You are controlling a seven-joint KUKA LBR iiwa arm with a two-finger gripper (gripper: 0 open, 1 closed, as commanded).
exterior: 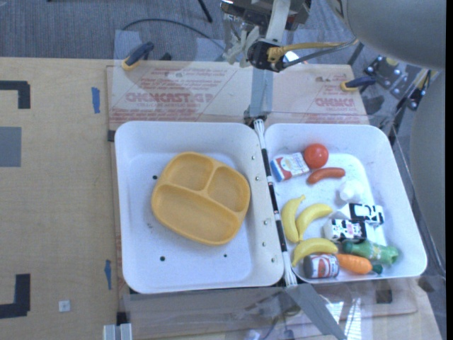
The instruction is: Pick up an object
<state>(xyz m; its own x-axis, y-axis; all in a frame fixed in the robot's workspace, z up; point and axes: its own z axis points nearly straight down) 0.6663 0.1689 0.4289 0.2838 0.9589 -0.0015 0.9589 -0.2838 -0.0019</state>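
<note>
One yellow tray [200, 197] — three bananas [308, 219], one tomato [316, 154]

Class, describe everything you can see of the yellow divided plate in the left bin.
The yellow divided plate looks like matte plastic, a rounded rectangle with raised ridges splitting it into three compartments: one large section along its lower side and two smaller ones above. All three hold nothing. It lies flat and right side up, turned at a slant, near the middle of the left bin, resting on the bin's white floor. Nothing else touches it.
</note>
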